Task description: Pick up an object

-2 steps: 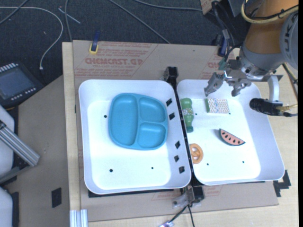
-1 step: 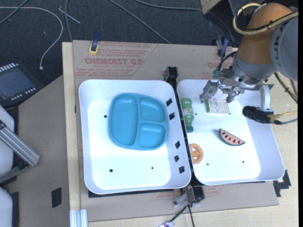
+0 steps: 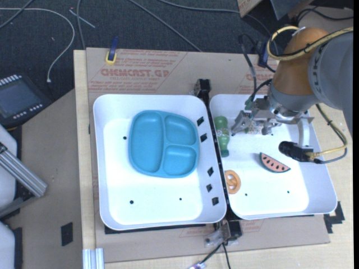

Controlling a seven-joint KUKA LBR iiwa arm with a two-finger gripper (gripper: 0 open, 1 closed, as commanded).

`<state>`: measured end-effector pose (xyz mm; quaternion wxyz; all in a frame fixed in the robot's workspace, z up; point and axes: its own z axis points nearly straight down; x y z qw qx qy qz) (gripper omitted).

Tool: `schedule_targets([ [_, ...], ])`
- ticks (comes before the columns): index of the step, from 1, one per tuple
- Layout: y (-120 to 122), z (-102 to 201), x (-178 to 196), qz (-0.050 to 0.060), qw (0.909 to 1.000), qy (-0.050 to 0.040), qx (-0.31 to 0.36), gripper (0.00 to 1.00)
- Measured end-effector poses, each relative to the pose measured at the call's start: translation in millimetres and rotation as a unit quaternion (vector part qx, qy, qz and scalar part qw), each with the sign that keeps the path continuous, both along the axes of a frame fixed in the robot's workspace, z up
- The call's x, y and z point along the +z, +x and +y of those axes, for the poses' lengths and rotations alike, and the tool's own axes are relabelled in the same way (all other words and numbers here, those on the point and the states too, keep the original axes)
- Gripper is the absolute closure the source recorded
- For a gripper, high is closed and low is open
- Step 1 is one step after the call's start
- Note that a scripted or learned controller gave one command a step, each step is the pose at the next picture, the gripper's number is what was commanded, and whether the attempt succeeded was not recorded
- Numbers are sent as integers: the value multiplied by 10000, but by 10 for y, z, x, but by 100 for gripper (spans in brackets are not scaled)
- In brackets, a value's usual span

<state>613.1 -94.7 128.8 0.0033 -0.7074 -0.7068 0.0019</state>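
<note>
Camera view looks down at a slant on a pale wooden counter [image 3: 84,167] covered at the back by a sheet of brown cardboard with red printing [image 3: 140,69], standing on dark carpet crossed by loose white cables [image 3: 56,15]. A blue and yellow clamp [image 3: 112,50] grips the cardboard's far edge, and a small dark screen [image 3: 17,97] sits off the counter's left side. Two shallow white bins lie side by side: the left bin [image 3: 112,195] carries a light blue plastic plate with three compartments [image 3: 164,143], and the right bin [image 3: 303,195] carries the loose items. The grey arm with its orange band [image 3: 297,60] reaches in from the right, and its end effector [image 3: 255,122] hangs over the back of the right bin; I cannot tell whether it is apart or together. A green plastic bottle [image 3: 222,134] lies against the bin's left wall, just left of the end effector. A red watermelon slice toy [image 3: 274,163] lies nearer the front, below the end effector, and an orange pretzel-shaped toy [image 3: 233,180] lies further forward by the left wall.
</note>
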Motion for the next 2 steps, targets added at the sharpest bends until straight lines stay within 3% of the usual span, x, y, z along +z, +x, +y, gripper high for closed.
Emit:
schedule_targets([
  [1, 24, 1, 151, -42, 10000, -4, 1, 100],
  [2, 94, -9, 607, -68, 10000, -14, 10, 100],
])
